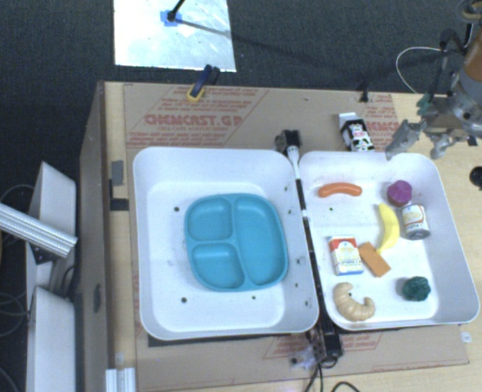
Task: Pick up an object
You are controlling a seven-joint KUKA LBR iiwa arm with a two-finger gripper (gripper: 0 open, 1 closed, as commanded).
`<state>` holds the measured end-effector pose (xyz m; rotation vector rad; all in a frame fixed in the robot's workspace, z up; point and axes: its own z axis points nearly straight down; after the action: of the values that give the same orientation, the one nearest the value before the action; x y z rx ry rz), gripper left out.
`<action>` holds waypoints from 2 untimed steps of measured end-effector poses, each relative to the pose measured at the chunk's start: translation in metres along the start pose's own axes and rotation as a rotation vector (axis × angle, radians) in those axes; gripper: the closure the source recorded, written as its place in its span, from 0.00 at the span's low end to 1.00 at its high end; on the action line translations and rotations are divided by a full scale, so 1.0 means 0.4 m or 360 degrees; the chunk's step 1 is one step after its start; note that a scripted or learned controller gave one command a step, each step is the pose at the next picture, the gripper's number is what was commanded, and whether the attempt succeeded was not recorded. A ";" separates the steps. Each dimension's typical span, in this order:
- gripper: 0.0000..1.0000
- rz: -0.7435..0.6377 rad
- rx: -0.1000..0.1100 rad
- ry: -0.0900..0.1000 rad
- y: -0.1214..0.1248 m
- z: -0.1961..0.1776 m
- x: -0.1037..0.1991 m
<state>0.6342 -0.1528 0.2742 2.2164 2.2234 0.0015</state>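
Note:
The right bin (449, 219) holds several small objects: an orange sausage (340, 190), a purple round piece (399, 191), a banana (387, 227), a small can (414, 220), a red and white box (344, 256), an orange block (374, 260), a dark green lump (415, 288) and a croissant (354, 302). My gripper (418, 144) hangs above the bin's far right corner, beyond the purple piece. It is open, with nothing between its fingers.
The left bin (159, 219) holds a blue divided plate (234, 240). A small black and white item (355, 134) lies on the cardboard behind the right bin. A clamp (291, 143) sits where the bins meet.

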 end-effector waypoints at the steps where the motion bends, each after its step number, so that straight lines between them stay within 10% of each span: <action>1: 0.00 0.0003 0.0003 -0.0001 -0.045 0.214 -0.136; 2: 0.00 -0.0003 -0.0024 -0.0002 -0.121 0.417 -0.091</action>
<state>0.5863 -0.1897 0.1074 2.2062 2.2170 0.0165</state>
